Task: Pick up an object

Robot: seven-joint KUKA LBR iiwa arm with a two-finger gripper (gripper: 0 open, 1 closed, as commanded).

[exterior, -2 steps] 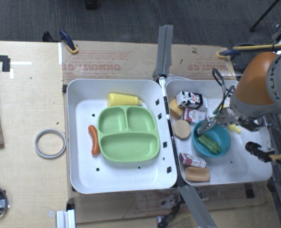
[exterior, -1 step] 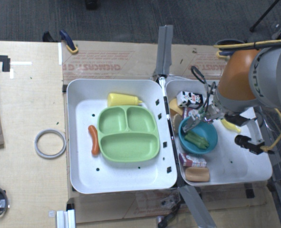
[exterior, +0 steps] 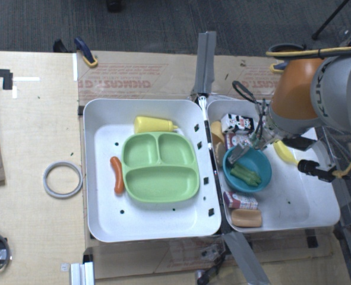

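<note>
A: Hanging low over the right-hand white bin, that two-finger gripper, tip down at the rim of the round blue plastic bowl. Can't tell whether the jaws are spread or pressed together; too small and dark to read.

B: Nothing seen pinched between them, then. Likeliest target?

A: Probably the green pod-shaped toy vegetable lying inside the bowl. Could just as well be the bowl's rim.

B: Risks?

A: Closing on the rim and tipping the bowl, spilling the pod. Or sliding off the smooth pod and coming up with nothing. Crowded, too: printed black-and-white packet just behind, yellow banana-like piece beside the wrist, tan bread-roll shape and a red-and-white wrapped packet near the front wall.

B: And the left bin?

A: Well apart. Light green divided plastic tray, orange carrot-like stick touching its left side, yellow squeeze bottle behind. Out of the way entirely.
</note>
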